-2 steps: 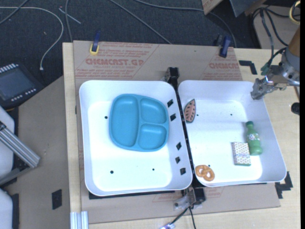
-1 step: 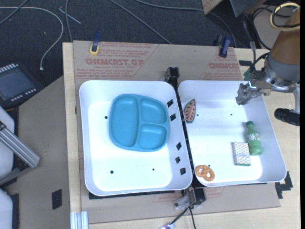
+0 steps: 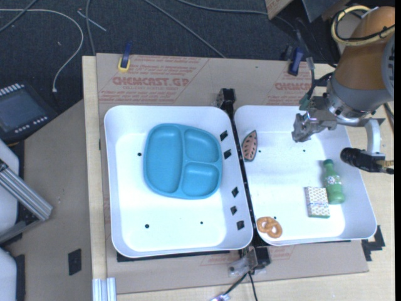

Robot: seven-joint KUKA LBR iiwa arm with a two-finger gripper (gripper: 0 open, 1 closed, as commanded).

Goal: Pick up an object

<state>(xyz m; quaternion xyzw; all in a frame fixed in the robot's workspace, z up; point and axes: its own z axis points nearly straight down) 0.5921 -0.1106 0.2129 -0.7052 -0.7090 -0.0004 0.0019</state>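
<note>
My gripper (image 3: 304,130) hangs over the upper part of the right bin (image 3: 282,168), reaching in from the right below the orange wrist band. Nothing shows between its fingers. Lying in this bin are a brown oval piece (image 3: 250,145) by the left wall, a pretzel (image 3: 270,227) at the front left corner, a small patterned box (image 3: 317,202) and a green bottle (image 3: 333,181) at the right. The bottle and box sit below and to the right of the gripper, well apart from it.
The left bin (image 3: 125,193) holds a blue divided plate (image 3: 183,161). A black divider with clips (image 3: 237,168) runs between the two bins. A black cylinder (image 3: 360,158) sticks out from the arm over the right bin's right edge.
</note>
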